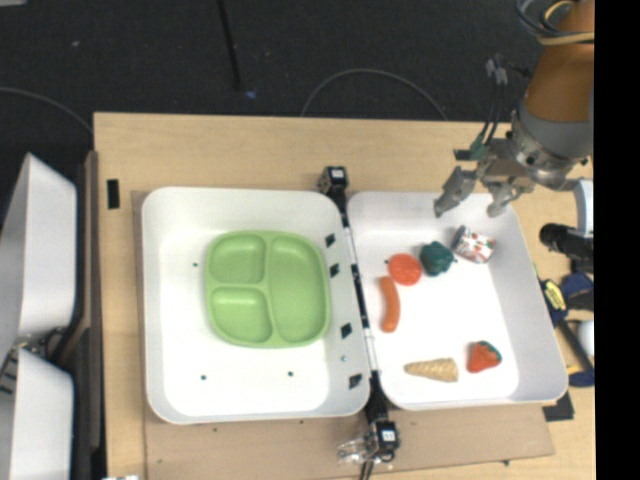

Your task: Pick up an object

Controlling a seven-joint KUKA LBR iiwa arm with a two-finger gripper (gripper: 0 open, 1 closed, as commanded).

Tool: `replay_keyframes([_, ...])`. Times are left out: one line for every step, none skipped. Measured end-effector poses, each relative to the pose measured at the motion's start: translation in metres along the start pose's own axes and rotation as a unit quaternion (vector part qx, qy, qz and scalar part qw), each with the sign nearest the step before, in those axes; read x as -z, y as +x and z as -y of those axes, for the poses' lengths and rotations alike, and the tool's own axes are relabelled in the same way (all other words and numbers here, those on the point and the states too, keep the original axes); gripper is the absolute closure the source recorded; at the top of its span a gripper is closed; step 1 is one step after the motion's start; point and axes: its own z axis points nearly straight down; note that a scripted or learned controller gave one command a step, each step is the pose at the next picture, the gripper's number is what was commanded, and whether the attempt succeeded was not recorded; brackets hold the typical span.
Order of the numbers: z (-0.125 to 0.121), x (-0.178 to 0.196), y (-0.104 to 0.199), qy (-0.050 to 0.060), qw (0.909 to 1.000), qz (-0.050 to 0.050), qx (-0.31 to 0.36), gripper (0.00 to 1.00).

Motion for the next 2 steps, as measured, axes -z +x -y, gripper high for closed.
replay_keyframes([-0.002, 0.008, 0.000, -0.007, 1.0000, 0.000, 0.001, 0.00])
replay_keyframes([-0.002, -0.034, 0.003, -0.005, 1.0000, 0.001, 0.001, 0.00])
